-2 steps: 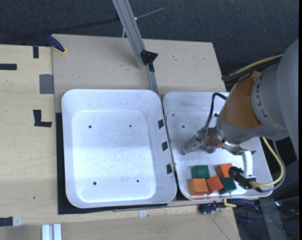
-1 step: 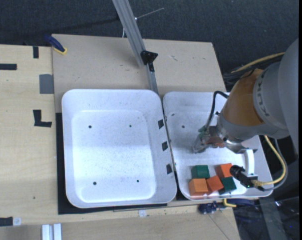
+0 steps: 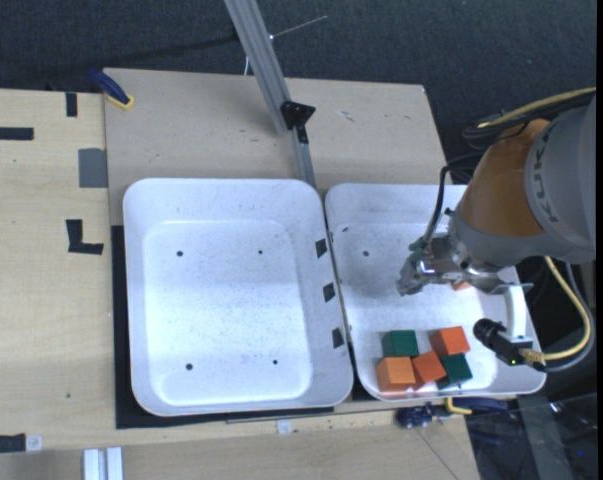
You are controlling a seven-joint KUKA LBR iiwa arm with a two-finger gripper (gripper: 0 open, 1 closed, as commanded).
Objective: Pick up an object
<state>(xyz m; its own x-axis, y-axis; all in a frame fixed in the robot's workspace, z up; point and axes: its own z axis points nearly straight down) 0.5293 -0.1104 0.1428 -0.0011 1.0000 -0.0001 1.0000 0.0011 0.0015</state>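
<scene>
Over the right bin [image 3: 381, 208] my gripper [image 3: 413, 280] hangs; I cannot tell if it is wide or narrow. Nearby, toward the bin's front edge, sit square orange and green blocks [image 3: 426, 358], bunched together.

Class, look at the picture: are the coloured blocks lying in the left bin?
No, the blocks lie in the right bin, at its near edge.
</scene>
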